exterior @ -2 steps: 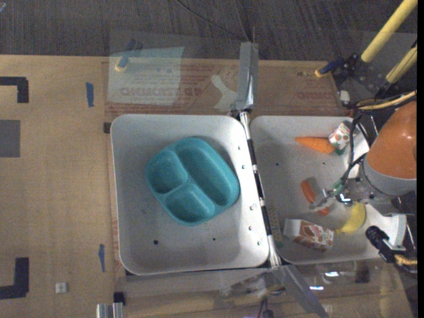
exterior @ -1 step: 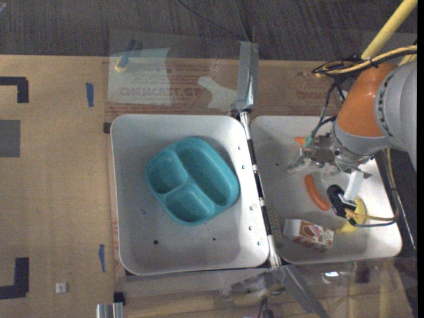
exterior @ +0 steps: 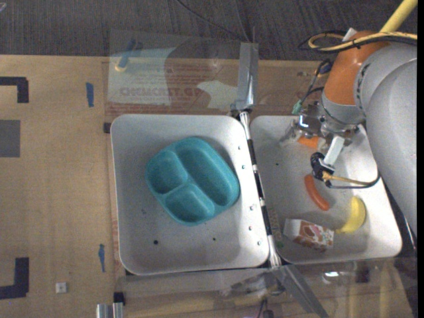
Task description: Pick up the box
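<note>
1. Wooden bench top (exterior: 59, 197) is carrying two white bins side by side under dark carpet; the right bin (exterior: 391, 244) is serving as the landmark.
2. Inside that bin, the box (exterior: 309, 234) is lying flat near its front wall, toward the front left corner; nothing is touching it, so the pick is not yet done.
3. Just beside the box a banana (exterior: 354, 216) is lying, with an orange sausage-like piece (exterior: 317, 193) a little farther back.
4. Over the bin's rear part, the gripper (exterior: 301, 132) is hanging well apart from the box; whether it is spread or closed I cannot tell; reaching, closing and lifting are all remaining.
5. In the neighbouring left bin (exterior: 132, 244), a teal divided tray (exterior: 192, 179) is sitting.
</note>
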`<state>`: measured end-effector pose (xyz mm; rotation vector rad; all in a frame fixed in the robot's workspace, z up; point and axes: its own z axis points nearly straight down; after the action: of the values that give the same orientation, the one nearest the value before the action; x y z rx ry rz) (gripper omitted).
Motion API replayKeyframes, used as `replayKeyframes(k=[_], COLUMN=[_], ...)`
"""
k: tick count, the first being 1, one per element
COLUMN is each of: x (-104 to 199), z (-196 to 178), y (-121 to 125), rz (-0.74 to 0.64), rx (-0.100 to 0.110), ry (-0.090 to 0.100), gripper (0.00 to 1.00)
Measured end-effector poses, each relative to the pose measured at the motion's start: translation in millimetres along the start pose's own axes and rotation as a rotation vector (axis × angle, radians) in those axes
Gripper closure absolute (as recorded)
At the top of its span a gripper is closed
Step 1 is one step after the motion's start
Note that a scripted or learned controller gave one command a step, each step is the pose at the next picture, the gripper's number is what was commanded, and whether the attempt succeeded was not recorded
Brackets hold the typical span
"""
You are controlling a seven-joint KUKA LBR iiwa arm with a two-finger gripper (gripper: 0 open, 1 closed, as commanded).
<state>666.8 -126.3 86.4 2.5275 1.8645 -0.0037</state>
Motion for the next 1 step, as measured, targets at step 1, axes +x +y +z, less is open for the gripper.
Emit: replayKeyframes(k=[1], x=[-54.6], z=[-1.3], y=[-72.2], rz=[-0.181], rx=[-0.005], ry=[0.003], gripper=[0.00])
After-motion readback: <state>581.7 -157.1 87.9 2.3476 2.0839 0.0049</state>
